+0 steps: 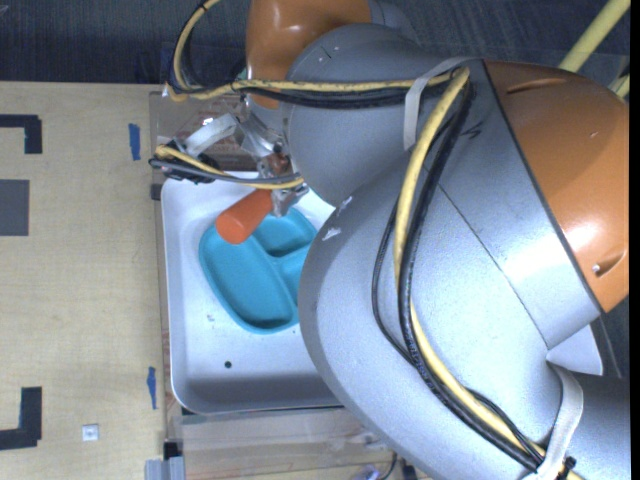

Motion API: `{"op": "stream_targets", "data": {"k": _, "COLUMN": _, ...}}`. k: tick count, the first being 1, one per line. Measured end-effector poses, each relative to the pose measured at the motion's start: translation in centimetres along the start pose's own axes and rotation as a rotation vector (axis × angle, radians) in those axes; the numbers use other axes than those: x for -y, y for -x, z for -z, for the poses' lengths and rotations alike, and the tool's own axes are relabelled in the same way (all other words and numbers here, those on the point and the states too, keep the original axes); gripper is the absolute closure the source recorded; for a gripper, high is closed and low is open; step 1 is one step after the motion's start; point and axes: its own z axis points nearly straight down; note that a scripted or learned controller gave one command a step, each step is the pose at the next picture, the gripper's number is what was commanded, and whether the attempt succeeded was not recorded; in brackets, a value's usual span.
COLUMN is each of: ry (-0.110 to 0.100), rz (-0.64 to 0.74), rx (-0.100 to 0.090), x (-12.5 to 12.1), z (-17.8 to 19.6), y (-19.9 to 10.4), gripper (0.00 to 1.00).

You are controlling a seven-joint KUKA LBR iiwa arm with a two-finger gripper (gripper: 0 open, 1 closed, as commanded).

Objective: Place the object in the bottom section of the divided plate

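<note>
Looming over the bench, the grey arm (450,268) covers most of the right side of the white bin (190,368), so much of what sits there is hidden from where I stand. The gripper (283,196) hangs near the bin's upper edge, amid a tangle of yellow and black cables (215,168). Right at its tip lies an orange cylinder (243,218), tilted, its far end running up under the fingers. I cannot tell whether the claw is clamped on it or merely touching it; the fingers are too crowded by the wrist hardware to read.

The cylinder sits over the upper rim of the blue divided plate (250,278), which lies in the bin towards its upper half. A low ridge splits the plate into sections; one smaller compartment shows near the top right, and a larger one spreads lower down. Both visible compartments look bare, with the cylinder at the rim rather than settled in either. The plate's right part disappears beneath the arm.

My guess is that the object is being carried in from the bin's upper edge because the arm reaches from that side, and it has yet to travel down across the ridge to the bottom section. The bin floor towards its lower edge shows a small dark speck (228,365).
</note>
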Motion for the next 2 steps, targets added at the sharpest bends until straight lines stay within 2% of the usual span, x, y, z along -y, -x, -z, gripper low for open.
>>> {"op": "stream_targets", "data": {"k": 1, "ry": 0.001, "rz": -0.226, "rx": 0.000, "x": -0.1, "z": -1.2, "y": 0.2, "gripper": 1.00}}
{"op": "stream_targets", "data": {"k": 2, "ry": 0.000, "rz": -0.118, "rx": 0.005, "x": -0.1, "z": -3.8, "y": 0.0, "gripper": 1.00}}
